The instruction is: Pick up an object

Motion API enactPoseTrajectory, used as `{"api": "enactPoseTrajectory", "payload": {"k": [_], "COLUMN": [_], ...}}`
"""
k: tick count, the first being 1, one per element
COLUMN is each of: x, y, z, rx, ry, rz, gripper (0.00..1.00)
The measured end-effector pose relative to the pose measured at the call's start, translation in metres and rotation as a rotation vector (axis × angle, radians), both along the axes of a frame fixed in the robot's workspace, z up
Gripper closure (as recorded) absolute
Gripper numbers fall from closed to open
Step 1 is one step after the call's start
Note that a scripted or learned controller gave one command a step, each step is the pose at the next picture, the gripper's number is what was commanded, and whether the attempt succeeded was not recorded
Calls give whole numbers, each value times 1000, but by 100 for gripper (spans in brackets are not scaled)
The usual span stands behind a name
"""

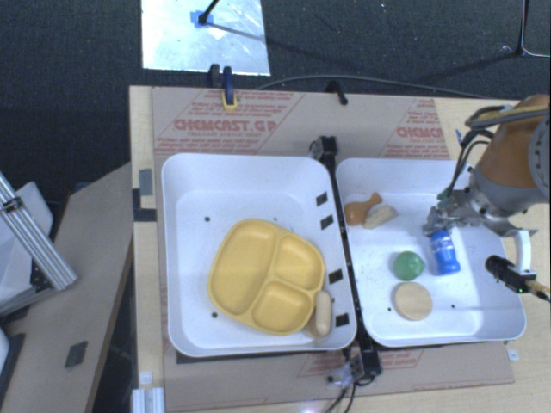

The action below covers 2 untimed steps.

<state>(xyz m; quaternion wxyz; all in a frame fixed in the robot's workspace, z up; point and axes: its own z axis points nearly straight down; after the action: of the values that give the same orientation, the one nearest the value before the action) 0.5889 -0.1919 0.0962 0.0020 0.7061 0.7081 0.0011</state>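
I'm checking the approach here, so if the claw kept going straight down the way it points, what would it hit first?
Most likely the blue bottle, which lies right under the claw in the right bin. Depth is hard to judge from this slanted view.

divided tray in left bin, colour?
Yellow; the divided tray shows in the camera view.

Yellow divided tray [267, 275] in the white left bin [185, 231], green ball [409, 264], blue bottle [444, 254], tan disc [413, 301], orange-and-cream piece [368, 211].

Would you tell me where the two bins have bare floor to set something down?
Left bin: bare along its back, behind the yellow tray. Right bin: crowded mid-floor around the gripper, blue bottle and green ball.
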Motion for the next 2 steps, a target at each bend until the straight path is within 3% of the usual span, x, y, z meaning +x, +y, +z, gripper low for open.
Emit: {"api": "enactPoseTrajectory", "payload": {"k": [2], "x": [5], "y": [3], "z": [93], "rx": [0], "ry": [-2], "rz": [2], "gripper": [100]}}
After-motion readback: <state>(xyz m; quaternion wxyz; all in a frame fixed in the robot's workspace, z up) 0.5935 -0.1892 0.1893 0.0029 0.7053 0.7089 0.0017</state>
